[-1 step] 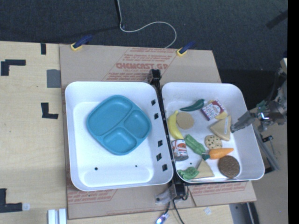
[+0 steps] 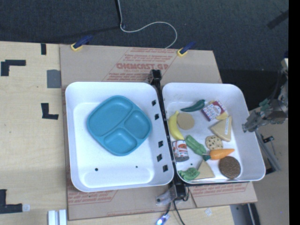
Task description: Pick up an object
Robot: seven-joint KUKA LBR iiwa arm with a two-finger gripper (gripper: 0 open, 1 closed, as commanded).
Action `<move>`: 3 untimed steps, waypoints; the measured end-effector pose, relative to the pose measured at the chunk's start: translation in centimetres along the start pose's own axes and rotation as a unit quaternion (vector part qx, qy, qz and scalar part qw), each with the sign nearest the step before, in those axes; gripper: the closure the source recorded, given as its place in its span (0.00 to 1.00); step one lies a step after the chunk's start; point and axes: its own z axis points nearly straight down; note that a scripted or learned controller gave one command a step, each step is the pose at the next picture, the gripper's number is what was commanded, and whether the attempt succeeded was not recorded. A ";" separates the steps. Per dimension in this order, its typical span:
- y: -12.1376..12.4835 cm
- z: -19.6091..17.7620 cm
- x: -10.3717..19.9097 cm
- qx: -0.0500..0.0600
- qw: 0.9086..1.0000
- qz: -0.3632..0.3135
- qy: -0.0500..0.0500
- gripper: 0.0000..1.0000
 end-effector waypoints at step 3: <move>-0.4 -14.9 22.1 0.002 1.000 -0.003 0.000 1.00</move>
